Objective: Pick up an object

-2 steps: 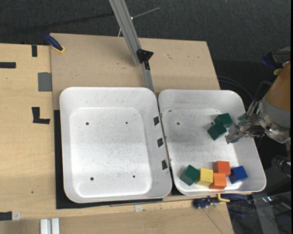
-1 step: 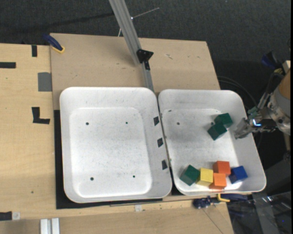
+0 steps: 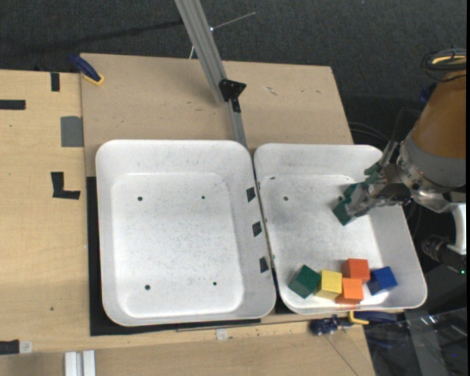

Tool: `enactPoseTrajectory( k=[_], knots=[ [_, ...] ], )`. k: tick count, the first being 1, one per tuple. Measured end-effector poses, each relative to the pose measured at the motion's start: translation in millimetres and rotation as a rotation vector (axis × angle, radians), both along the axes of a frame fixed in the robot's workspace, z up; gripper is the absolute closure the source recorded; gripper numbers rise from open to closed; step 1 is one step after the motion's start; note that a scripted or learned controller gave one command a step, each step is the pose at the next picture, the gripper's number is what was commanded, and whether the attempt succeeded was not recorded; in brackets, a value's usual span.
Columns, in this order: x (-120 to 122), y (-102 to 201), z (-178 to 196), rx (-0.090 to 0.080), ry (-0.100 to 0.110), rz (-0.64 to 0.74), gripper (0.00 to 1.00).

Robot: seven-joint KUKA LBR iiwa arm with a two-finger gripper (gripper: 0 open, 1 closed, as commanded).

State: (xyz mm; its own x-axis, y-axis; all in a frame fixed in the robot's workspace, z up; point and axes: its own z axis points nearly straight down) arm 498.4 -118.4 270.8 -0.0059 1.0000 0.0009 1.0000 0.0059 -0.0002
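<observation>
A wooden bench point(image 3: 180, 92) carries two shallow white bins side by side on a dark mat. The left bin point(image 3: 110, 233) sits beside the right bin point(image 3: 313, 159), their inner rims touching. The grey arm with its orange band point(image 3: 446, 124) reaches in from the right, its gripper point(image 3: 349, 206) low over the middle of the right bin. Whether the fingers are apart or together cannot be told. Along the near wall of the right bin lies a cluster of blocks: a green block point(image 3: 303, 280), a yellow block point(image 3: 330, 281), two orange blocks point(image 3: 354, 279) and a blue block point(image 3: 382, 278), closely packed, well apart from the gripper.
</observation>
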Motion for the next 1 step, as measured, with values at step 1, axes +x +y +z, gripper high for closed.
enactPoseTrajectory(
  k=[1],
  knots=[
    [5.7,57.0,-17.8,0.001,0.002,0.001,1.00]
  ],
)
